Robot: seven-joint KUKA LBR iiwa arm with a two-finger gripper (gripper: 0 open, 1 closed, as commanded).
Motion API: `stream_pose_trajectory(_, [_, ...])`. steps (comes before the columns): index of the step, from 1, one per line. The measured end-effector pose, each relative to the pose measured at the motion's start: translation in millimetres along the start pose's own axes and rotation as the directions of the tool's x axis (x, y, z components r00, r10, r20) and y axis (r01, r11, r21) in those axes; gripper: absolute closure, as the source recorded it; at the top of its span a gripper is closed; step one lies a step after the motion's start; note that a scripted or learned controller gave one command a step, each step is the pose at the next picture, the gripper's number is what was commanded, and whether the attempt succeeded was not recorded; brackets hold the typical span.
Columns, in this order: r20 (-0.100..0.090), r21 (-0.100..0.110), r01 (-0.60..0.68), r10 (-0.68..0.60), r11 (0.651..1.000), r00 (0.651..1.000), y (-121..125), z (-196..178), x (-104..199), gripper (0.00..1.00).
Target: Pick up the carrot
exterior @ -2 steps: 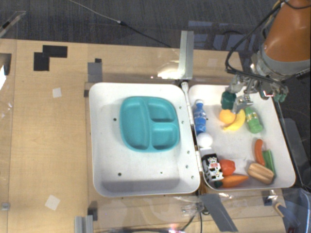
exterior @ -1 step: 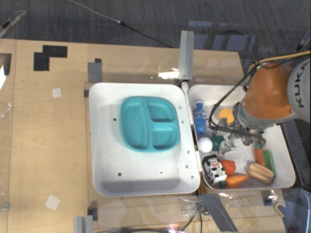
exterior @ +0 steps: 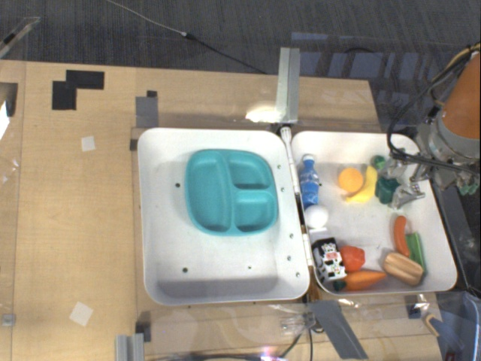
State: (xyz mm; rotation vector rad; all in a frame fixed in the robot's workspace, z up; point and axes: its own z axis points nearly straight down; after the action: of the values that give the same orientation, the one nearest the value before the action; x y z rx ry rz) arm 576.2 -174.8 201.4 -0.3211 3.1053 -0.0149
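Carrot [exterior: 365,280] lies along the right bin's [exterior: 443,277] near wall, long axis roughly crosswise, well apart from the gripper [exterior: 404,188], which hangs over the far right side; finger state cannot be determined

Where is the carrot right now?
The carrot lies along the near edge of the right bin, between a small black-and-white toy and a bread roll, just below a red tomato.

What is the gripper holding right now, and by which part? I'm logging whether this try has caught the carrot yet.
Nothing. The gripper hangs open over the right bin's far right side, and the carrot lies untouched at the near edge.
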Motion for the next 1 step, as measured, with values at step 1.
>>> stream_pose_trajectory(1, [0.003, 0.004, 0.131, -0.131, 0.991, 0.991, -21.4, -162.9, 67.9, 1.00])
